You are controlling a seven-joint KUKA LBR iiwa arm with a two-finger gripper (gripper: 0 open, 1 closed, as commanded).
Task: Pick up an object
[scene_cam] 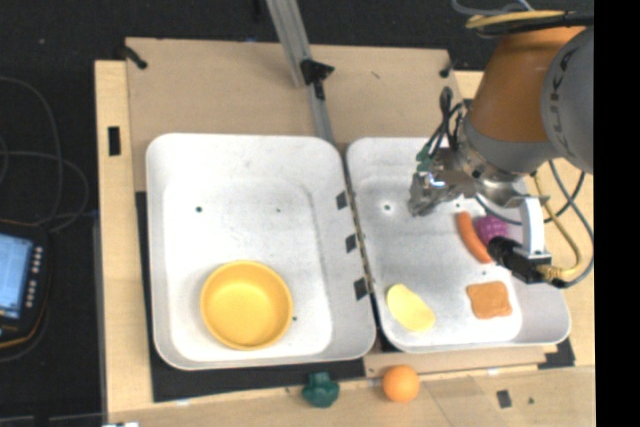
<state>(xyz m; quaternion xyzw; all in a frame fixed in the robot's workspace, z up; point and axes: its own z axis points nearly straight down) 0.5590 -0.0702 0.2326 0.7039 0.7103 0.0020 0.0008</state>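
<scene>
step: approach, nothing lifted yet | gripper (428,193) hangs low over the right bin (390,165), and you cannot tell its opening | nearest candidate: orange carrot-like piece (473,236) just to its right, purple piece (495,229) beside that | next: you need it centred over one piece before descending.

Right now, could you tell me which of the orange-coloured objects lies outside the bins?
The round orange ball. It sits on the bench below the right bin, while the orange carrot and the orange-brown square piece lie inside that bin.
</scene>
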